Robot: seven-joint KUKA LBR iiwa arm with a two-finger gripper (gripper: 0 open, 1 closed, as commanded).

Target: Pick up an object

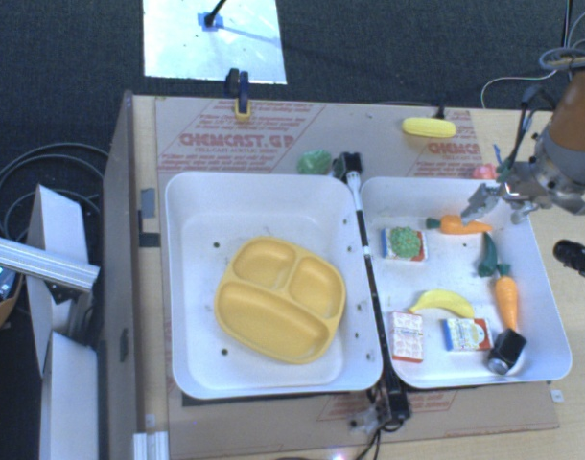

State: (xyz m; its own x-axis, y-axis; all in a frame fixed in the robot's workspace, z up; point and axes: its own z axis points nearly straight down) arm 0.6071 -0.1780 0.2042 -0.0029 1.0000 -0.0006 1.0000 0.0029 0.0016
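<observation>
A slanted overhead view of a table (273, 132) carrying two shallow white bins side by side. The left bin (197, 218), at centre left of the frame, holds one yellow divided plate (281, 298) lying flat in its middle. The right bin (547, 338) holds the loose items the arm could pick: a green-topped card (405, 243) upper left, a small orange piece (462, 225) near the top, a carrot (504, 298) with its green top at right, a banana (443, 302) lower centre, two small packets (407, 336) and (465, 334) along the bottom, and a dark can (506, 352) in the lower right corner. At the upper right of the frame the gripper (503, 199) hangs above the bin's top edge, just beside the orange piece; its jaws look spread apart with nothing between them, probably lining up for that piece. A yellow object (429, 126) lies on the table beyond the bins.
</observation>
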